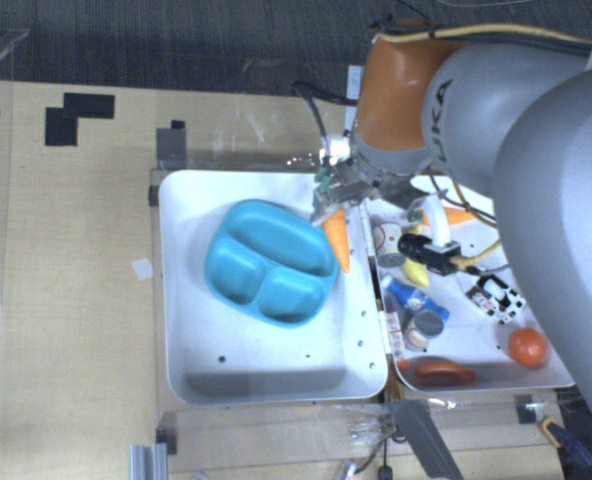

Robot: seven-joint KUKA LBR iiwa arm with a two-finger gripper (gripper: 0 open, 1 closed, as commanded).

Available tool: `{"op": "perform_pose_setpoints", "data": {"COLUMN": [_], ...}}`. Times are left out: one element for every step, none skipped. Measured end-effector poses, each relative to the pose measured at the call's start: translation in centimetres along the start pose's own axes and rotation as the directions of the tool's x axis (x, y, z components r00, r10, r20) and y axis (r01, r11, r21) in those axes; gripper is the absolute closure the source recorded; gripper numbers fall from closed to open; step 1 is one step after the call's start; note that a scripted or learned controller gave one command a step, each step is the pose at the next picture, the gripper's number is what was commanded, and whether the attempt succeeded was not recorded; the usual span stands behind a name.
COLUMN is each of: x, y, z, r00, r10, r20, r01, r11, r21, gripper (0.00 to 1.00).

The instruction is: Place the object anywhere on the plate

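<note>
Wooden bench (66, 298) with 2 white bins (181, 368), pincer (333, 208) gripping an orange carrot (337, 242).

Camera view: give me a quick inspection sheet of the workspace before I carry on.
Surface: left bin and right bin, side by side on the bench.
Job's things: blue plate in left bin; carrot hanging at its right rim.
Clutter: orange ball, red piece, can in right bin.
Gripper: gripper shut on carrot.
Cables: black cable at wrist.
Surroundings: dark floor behind.
</note>
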State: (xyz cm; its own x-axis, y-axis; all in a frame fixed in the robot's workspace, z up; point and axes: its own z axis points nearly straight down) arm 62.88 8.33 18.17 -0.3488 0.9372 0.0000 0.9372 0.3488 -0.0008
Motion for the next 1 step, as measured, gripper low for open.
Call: {"op": "perform_pose_setpoints", "data": {"x": [-0.01], "y": [0.0], "z": [-0.01], "r00": [1.0], "r10": [0.0], "r20": [0.0], "r01": [0.0], "r11": [1.0], "r21": [0.0], "gripper": [0.0]}}
